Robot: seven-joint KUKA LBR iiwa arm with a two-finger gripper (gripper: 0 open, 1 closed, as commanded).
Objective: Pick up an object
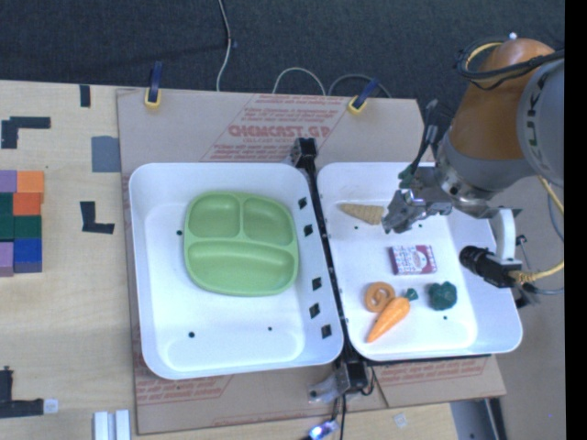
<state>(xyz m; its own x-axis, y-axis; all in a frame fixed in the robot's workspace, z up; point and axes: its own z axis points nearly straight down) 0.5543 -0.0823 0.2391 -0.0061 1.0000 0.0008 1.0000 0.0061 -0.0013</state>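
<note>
Glossy white bin [459, 333]: tapered orange carrot [389, 317], flat maroon card [412, 259].

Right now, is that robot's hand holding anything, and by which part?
Nothing shows between its grips. The hand hangs over the right bin, beside the cone.

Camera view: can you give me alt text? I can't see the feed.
The arm's claw hovers in the right bin beside an ice cream cone, above a maroon card, pretzel, carrot and green toy. The left bin holds a green divided plate.
</note>
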